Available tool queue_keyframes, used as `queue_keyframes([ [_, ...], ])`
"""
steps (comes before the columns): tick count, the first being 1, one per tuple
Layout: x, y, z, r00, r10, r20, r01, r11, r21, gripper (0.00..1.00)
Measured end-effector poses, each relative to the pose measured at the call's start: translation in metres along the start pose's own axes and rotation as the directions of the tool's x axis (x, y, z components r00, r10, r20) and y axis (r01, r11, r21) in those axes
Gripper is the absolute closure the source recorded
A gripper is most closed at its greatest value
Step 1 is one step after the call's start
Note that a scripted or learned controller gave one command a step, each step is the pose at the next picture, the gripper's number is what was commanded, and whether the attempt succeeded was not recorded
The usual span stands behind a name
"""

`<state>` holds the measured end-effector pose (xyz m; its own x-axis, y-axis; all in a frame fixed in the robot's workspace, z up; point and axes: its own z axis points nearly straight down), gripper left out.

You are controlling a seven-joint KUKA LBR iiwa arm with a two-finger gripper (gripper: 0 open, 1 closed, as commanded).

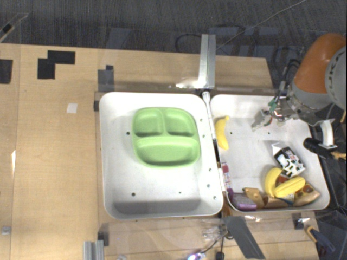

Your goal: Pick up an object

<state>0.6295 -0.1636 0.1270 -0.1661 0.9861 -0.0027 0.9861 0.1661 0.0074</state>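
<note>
the wooden worktop (49, 145) carries two white bins side by side. the left bin (116, 194) holds a green divided tray (164, 136), lying flat near its middle. black square marks (54, 63) sit on the worktop's far left. a black cable (255, 26) runs across the dark carpet (135, 10) behind.

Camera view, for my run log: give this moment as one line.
gripper: above right white bin, holding nothing | lone yellow banana: left wall | green divided plastic tray: left white bin

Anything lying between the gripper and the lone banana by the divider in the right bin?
No. In the camera view, the stretch from the gripper to the lone banana is bare white floor of the right bin.
</note>
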Motion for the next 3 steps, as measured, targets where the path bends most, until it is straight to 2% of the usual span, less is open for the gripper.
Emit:
queue_keyframes([
  [1, -0.02, -0.069, 0.03, 1.0, -0.028, -0.001, 0.028, 1.0, 0.003, 0.0],
  [2, -0.046, 0.034, 0.037, 0.995, -0.097, -0.008, 0.097, 0.995, 0.009, 0.0],
  [3, -0.027, -0.046, 0.037, 0.993, -0.115, 0.002, 0.115, 0.993, -0.003, 0.0],
])
